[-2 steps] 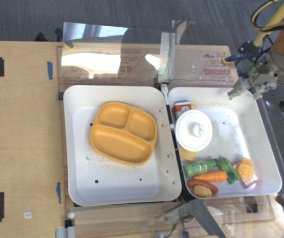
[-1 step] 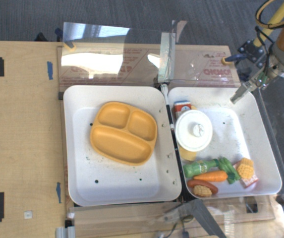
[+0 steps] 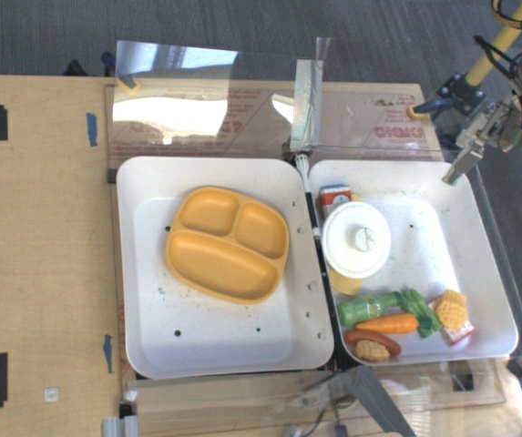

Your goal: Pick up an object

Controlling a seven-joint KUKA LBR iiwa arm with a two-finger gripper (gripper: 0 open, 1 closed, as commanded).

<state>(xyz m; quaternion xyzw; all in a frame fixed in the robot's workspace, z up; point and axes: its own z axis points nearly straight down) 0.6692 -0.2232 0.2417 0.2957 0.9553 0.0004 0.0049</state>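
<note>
Just below-left of your pincer [image 3: 461,164], the shallow white right-hand bin [image 3: 493,244] lies bare along its near side. Farther left a white round lidded cup [image 3: 357,239] blocks you; toy vegetables [image 3: 397,315] crowd the far-down edge.

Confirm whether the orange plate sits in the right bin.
No, the orange plate lies in the left bin.

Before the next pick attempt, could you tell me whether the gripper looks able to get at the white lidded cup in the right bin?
Probably yes. The gripper hovers at the right bin's far corner, and the white lidded cup stands uncovered, with nothing above it.
</note>
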